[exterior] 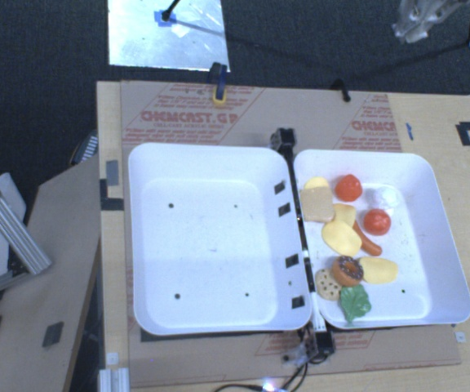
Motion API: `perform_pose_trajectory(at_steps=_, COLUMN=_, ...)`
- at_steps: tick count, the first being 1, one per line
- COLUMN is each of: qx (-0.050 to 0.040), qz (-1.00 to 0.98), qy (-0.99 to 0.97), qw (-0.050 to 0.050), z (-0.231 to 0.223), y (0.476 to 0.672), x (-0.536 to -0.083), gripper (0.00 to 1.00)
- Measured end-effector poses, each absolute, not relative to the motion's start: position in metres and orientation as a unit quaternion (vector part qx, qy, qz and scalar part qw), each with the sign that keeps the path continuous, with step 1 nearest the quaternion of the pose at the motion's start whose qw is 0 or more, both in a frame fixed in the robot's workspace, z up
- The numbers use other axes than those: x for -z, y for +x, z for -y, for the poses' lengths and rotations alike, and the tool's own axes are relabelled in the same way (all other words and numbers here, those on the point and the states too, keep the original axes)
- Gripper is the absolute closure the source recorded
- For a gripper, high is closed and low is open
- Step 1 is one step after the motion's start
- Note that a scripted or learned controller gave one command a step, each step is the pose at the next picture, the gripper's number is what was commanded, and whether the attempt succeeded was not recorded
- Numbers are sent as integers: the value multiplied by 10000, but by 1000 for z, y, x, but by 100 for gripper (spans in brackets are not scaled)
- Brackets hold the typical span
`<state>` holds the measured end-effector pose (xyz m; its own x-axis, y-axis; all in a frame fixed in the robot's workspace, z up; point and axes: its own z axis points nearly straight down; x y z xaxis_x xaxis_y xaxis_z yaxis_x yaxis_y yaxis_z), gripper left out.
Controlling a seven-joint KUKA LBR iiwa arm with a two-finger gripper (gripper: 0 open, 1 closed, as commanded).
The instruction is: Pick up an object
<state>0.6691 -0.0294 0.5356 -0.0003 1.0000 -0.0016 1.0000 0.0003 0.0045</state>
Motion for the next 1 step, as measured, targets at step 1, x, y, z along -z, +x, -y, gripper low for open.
perform_pose_trajectory(at_steps=1, qx=-9, qz=-7082, qy=7060, qw=14, z=28, y=668, x=-535, gripper=0)
